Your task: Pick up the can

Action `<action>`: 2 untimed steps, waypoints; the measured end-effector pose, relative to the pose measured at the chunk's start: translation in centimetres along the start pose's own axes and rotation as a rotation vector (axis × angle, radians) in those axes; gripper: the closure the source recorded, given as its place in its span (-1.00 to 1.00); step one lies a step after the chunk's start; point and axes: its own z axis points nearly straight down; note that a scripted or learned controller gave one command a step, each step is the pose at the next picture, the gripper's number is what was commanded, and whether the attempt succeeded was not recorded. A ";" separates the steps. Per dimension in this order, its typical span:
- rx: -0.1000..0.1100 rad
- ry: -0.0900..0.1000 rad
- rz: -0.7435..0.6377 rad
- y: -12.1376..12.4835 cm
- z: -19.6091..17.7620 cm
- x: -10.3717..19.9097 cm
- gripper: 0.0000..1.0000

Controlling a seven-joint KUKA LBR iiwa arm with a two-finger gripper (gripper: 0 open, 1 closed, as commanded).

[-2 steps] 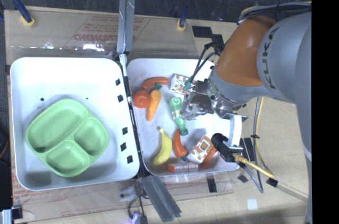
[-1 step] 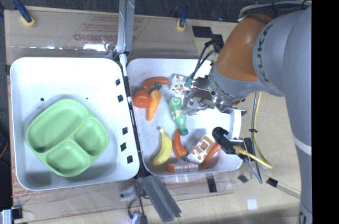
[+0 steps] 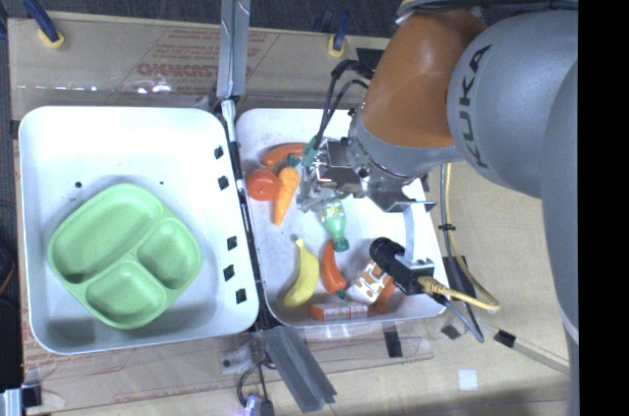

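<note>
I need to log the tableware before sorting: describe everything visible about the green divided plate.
The green divided plate is pale green and looks like matte plastic. It has three rounded compartments: a large one toward the upper left, one on the right, and one at the bottom. It lies flat, right side up, turned at a slant in the lower part of the left white bin, resting on the bin's floor. Nothing is seen inside its compartments, and no other object touches it.

Toys crowd the right bin [image 3: 263, 124] under the arm [image 3: 432, 99]; its upper-left corner lies bare
</note>
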 end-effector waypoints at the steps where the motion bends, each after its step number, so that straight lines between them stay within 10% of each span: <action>1: 0.005 0.001 0.301 -2.0 9.4 -6.9 1.00; 2: 0.002 0.000 0.495 -1.9 10.0 -8.3 1.00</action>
